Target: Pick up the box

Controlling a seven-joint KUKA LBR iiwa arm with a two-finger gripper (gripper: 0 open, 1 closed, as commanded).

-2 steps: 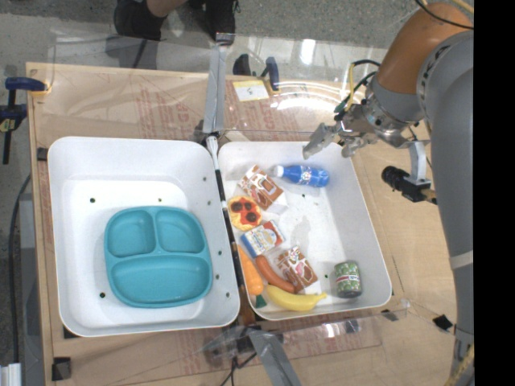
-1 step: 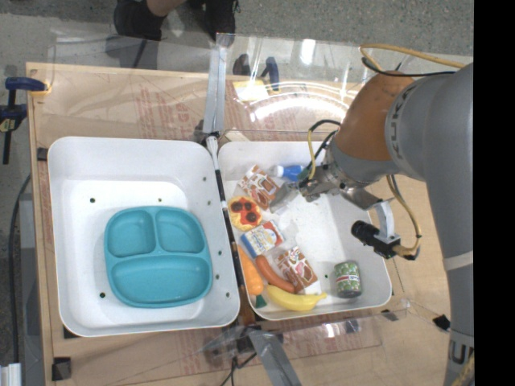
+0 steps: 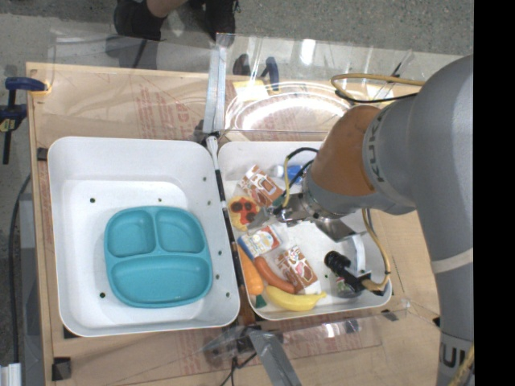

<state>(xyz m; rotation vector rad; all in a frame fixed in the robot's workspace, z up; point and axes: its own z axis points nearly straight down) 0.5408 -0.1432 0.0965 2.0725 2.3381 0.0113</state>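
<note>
I see my claw [image 3: 278,213] low in the right bin [image 3: 306,153], near its left wall, but I cannot tell how it is set from this angle. A box [image 3: 259,188] lies just beyond it toward the bin's far left corner, long axis running diagonally from the left wall toward the far edge. A second box [image 3: 295,268] sits nearer the front edge, also diagonal. Along the front edge rest a banana [image 3: 295,299] and a carrot [image 3: 270,281]. The left bin [image 3: 88,163] carries a teal divided plate [image 3: 158,255].
</note>
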